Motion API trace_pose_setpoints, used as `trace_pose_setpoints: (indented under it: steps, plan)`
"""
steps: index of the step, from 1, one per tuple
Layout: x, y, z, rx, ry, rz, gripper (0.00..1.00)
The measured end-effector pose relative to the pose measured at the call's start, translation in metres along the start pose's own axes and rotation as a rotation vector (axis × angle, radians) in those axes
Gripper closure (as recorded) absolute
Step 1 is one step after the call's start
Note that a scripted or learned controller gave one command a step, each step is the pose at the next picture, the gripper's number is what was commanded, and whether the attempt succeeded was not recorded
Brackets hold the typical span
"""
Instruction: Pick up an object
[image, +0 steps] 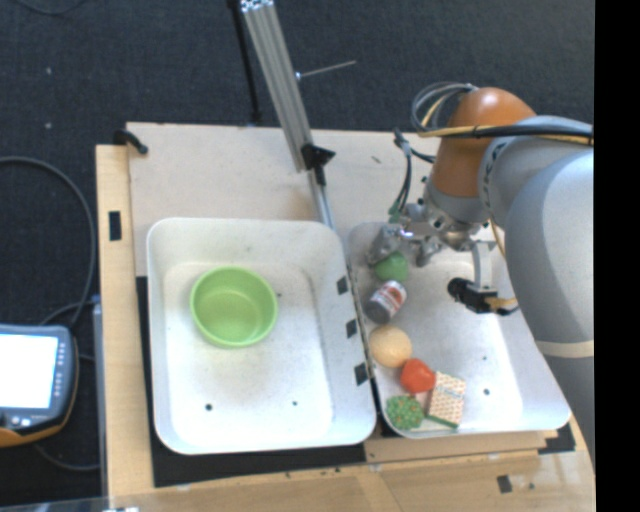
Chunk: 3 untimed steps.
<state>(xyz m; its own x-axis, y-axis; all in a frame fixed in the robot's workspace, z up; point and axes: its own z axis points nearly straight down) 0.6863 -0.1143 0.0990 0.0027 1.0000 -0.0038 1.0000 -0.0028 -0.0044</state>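
My gripper (399, 249) hangs low over the back left of the right bin (500, 370). A small green object (392, 267) lies just under its tip, partly covered by it; whether it is gripped is hidden. In front of it, along the bin's left side, lie a silver and red can (387, 298) on its side, a pale yellow ball (390, 347), a red tomato-like piece (418, 376), a green knobbly item (405, 411) and an orange patterned packet (447, 398).
The left bin (300, 400) holds a green bowl (234, 306). A slanted metal pole (290, 100) rises behind the bins. The grey arm (540, 230) covers the right bin's right side, and a black part (478, 295) sticks out beneath it.
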Motion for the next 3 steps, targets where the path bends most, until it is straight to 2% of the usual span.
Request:
trace_pose_setpoints:
  steps: [1,3]
  plan:
    - [-0.001,0.002,-0.014,-0.006,-0.001,0.0,1.0]
    - [-0.003,-0.001,-0.144,-0.013,0.002,0.001,1.0]
